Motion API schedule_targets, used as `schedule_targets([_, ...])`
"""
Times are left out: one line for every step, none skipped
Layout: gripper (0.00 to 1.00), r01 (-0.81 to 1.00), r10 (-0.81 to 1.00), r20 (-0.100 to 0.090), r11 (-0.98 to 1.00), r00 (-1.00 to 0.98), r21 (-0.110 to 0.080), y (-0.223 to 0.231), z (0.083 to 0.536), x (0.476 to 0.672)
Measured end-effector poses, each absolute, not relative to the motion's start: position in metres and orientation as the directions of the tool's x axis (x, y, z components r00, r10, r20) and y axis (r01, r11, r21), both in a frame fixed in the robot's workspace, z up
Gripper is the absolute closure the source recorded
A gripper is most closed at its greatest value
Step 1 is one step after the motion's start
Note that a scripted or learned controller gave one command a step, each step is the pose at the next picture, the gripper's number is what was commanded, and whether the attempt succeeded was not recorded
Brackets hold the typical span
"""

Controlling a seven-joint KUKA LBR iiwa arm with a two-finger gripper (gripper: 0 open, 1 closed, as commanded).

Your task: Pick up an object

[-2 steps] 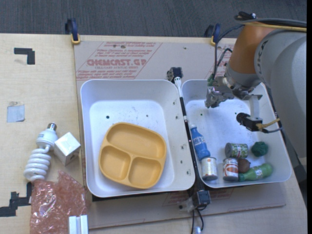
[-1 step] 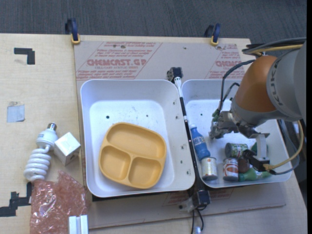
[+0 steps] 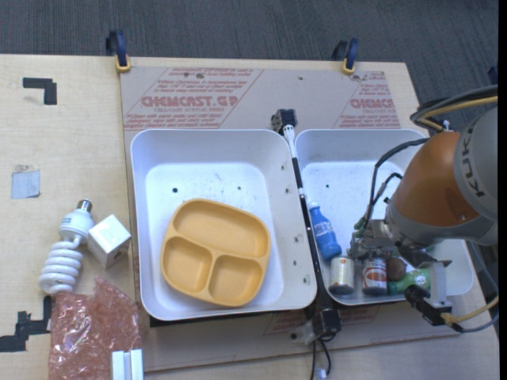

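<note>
Reaching in from the right, grey arm with an orange band [image 3: 432, 188], wrist bent down into the right-hand shallow white bin [image 3: 348, 153]. Low over that bin's near end, two-finger gripper [image 3: 379, 249], largely hidden under the wrist and its dark cables; cannot tell whether open, closed or clamped on anything.

Crowded along the near wall of the same bin, the things to pick from:
- small blue plastic bottle with a white cap [image 3: 323, 232], lying slantwise near the bin's left wall, cap pointing away from the near edge
- short silvery metal can [image 3: 342, 274], just beside the bottle's lower end
- little brown jar with a red and white label [image 3: 375, 275], right next to the can and directly below the gripper, seemingly very close to it; contact impossible to judge
- green object [image 3: 417, 279], partly covered by the arm, shape unclear

In the left-hand shallow white bin [image 3: 158, 153], a yellow-orange plastic tray with three compartments [image 3: 215, 252], lying flat, towards the near side.

Under both bins, a brown cardboard sheet printed in red [image 3: 198, 93], held at its far edge by two blue clamps [image 3: 117, 50].

On the bench left of the bins, well apart from the arm: white spiral light bulb [image 3: 65, 252], small white cube [image 3: 109, 238] touching or just beside it, and crumpled pink bubble wrap [image 3: 87, 331] nearer the front edge
</note>
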State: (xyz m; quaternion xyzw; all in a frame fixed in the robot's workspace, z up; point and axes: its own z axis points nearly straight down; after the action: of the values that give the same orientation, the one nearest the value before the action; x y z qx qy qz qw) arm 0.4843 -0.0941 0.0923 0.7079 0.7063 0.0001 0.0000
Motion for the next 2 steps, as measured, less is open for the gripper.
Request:
schedule_targets([0.0, 1.0, 1.0, -0.001, 0.0, 0.0, 0.002, -0.1429, 0.0927, 0.5548])
schedule_targets([1.0, 1.0, 1.0, -0.002, -0.002, 0.002, 0.004, -0.1434, 0.1027, 0.5555])
